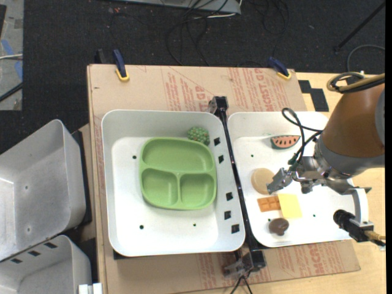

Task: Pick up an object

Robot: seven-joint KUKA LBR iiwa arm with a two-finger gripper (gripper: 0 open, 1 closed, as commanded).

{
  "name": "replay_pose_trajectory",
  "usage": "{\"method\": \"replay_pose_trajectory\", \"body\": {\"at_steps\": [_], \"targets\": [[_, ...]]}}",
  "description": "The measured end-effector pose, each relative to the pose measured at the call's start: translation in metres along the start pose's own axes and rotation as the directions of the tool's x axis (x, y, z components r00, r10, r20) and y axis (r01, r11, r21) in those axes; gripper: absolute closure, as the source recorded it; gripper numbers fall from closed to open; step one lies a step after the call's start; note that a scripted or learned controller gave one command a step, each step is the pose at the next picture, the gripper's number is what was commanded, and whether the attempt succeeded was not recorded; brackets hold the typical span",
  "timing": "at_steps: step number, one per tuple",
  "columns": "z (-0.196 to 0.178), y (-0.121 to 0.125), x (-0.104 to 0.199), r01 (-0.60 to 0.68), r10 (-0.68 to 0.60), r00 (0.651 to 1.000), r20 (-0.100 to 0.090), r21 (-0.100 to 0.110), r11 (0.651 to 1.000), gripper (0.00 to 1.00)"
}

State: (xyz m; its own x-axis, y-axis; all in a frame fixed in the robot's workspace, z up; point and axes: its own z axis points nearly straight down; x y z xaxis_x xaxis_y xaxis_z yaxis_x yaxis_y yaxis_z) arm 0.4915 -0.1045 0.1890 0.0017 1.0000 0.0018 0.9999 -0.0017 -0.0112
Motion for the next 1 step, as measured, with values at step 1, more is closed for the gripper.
{"method": "replay_pose_trajectory", "body": {"at_steps": [1], "targets": [[-0.0043, 0.0025, 0.0, 0.002, -0.002, 1.0, 0.002, -0.01, 1.0, 0.0]]}}
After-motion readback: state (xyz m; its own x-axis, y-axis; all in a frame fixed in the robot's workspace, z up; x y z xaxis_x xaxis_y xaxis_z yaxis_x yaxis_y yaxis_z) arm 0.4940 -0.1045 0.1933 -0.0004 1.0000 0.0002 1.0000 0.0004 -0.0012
